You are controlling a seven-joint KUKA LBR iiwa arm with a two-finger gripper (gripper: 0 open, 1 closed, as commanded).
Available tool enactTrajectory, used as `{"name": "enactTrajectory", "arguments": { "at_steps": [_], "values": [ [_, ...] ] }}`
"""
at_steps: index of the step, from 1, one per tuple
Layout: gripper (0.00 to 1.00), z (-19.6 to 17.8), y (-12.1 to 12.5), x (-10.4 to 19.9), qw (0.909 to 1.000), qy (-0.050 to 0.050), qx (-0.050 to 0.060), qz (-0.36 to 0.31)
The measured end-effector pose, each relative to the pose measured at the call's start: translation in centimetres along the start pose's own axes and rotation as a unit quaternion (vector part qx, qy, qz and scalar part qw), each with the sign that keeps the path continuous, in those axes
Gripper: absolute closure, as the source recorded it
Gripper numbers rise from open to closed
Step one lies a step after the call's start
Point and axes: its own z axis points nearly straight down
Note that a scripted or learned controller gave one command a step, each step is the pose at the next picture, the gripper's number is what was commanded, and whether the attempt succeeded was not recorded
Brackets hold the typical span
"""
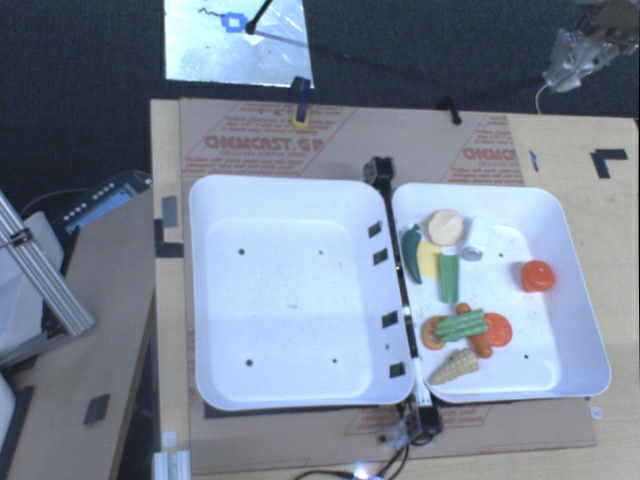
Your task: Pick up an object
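Toys sit in right bin [575, 268]: red tomato [538, 275] alone near right wall, easiest pick; corn cob [455, 366], green pod [449, 276] etc. clustered by divider. Step: pre-approach, nothing held. Gripper [580, 53] top-right, well apart from bin, blurred & partly cut off; can't tell its state. Next: move over tomato, descend.

Bench [166, 148] carrying cardboard sheet [270, 140]; two white bins [290, 193] [570, 238] sitting side by side on it.

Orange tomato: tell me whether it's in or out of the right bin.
In. The tomato lies on the right bin's floor, apart from the other toys.
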Motion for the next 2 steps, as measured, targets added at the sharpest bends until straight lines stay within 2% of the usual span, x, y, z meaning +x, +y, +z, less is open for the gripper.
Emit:
{"name": "enactTrajectory", "arguments": {
  "at_steps": [2],
  "values": [
    [1.0, -5.5, 0.0, 4.5, 1.0, 0.0, 0.0, 0.001]
  ]
}}
